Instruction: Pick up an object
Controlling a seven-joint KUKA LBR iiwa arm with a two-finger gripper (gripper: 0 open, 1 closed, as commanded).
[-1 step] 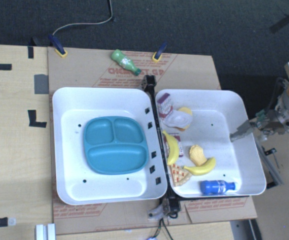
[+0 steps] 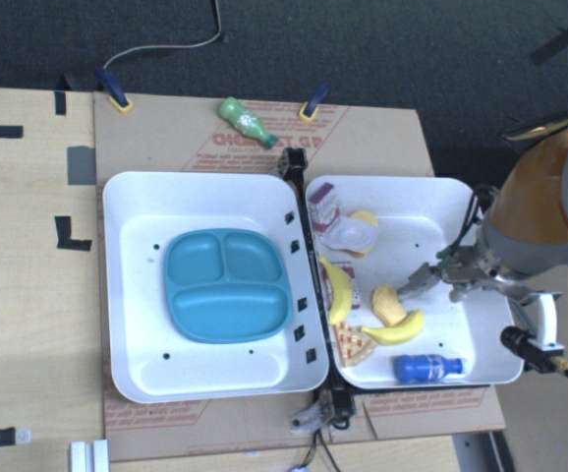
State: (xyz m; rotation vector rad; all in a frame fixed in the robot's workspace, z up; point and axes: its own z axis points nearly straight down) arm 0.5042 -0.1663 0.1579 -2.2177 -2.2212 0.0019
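The right bin (image 2: 431, 205) holds several objects. Along its left side lies a banana (image 2: 338, 293), and a second banana (image 2: 394, 332) lies curved near the middle. A stubby yellow piece (image 2: 386, 304) sits just above that one. A blue bottle (image 2: 426, 367) rests on its side at the front, and a waffle-like piece (image 2: 348, 344) is at the front left. At the back left lie a clear wrapper (image 2: 347, 235), a yellow piece (image 2: 365, 219) and a red-and-white packet (image 2: 322, 205). My gripper (image 2: 420, 281) hangs low over the bin's right half, just right of the stubby yellow piece, with nothing seen in it.
The left bin (image 2: 137, 214) holds a blue divided plate (image 2: 228, 285). A green bottle (image 2: 248, 123) lies on the cardboard behind the bins, beside yellow clamps (image 2: 312, 104). A black divider (image 2: 304, 264) runs between the bins. The arm's grey body (image 2: 530, 234) overhangs the right bin's edge.
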